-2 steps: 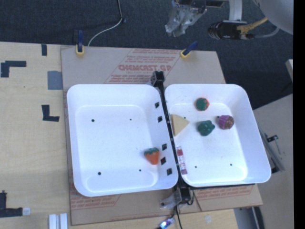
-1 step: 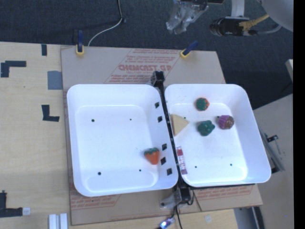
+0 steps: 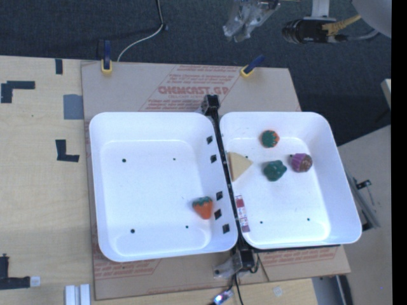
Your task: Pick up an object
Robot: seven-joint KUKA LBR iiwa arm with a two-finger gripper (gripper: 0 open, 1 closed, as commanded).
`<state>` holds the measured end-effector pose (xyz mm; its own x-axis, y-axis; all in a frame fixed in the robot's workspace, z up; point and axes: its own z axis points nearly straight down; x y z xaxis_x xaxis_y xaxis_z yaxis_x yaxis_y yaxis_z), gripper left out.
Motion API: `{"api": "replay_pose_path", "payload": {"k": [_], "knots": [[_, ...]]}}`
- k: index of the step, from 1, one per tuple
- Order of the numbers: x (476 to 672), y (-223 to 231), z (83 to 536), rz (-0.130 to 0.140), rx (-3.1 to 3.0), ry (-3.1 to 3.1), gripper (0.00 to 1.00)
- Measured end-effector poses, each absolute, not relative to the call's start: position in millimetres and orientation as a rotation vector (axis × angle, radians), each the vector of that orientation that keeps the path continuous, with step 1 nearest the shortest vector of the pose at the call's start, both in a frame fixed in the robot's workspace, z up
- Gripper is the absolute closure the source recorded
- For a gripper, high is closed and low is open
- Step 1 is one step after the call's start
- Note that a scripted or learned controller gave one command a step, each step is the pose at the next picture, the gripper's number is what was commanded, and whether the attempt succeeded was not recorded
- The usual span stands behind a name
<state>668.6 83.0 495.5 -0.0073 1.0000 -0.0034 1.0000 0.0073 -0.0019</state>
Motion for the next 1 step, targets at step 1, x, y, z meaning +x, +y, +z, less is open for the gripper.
{"api": "replay_pose_path", "payload": {"k": [1], "knots": [[651.9,129.6,298.9,-0.024,2.225,2.234,1.00]]}}
